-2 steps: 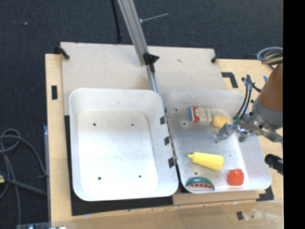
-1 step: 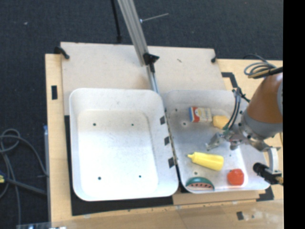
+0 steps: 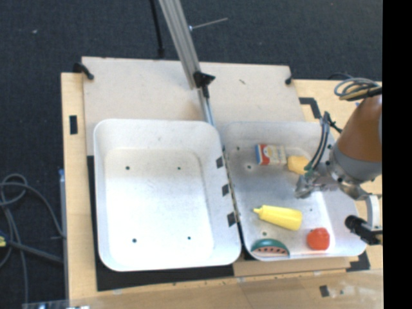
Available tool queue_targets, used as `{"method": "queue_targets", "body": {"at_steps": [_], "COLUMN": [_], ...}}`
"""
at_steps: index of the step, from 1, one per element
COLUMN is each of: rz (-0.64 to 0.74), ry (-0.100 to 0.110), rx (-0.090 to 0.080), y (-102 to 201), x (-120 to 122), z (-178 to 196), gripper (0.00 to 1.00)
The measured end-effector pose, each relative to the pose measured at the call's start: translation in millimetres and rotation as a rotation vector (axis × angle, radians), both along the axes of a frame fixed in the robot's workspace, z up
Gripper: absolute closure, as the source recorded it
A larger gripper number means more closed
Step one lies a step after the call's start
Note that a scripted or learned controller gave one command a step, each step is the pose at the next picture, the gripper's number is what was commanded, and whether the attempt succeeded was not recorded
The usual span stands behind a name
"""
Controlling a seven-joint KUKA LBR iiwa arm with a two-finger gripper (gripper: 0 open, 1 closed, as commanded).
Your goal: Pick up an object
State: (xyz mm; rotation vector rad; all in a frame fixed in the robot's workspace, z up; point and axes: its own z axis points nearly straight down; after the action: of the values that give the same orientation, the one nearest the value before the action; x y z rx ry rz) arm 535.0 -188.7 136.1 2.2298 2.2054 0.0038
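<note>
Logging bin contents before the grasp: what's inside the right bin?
The right bin holds a small carton, yellow piece, yellow mustard bottle, red ball and watermelon slice. The end effector and arm cover part of the floor beyond them.

The hand (image 3: 304, 188) hangs low in the right bin (image 3: 248, 143) above the yellow bottle (image 3: 280, 216).

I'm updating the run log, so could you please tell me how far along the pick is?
Done: the gripper is down inside the right bin, beside the yellow piece. In hand: nothing visibly held. Left: grasping and lifting; the mustard bottle, red ball and small carton lie on the bin floor.
</note>
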Motion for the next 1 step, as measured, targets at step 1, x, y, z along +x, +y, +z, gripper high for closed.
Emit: {"method": "queue_targets", "body": {"at_steps": [1], "rz": [0.011], "ry": [-0.003], "rx": [-0.001], "y": [-0.4], "x": [2.7], "z": [64.8], "gripper": [1.0]}}
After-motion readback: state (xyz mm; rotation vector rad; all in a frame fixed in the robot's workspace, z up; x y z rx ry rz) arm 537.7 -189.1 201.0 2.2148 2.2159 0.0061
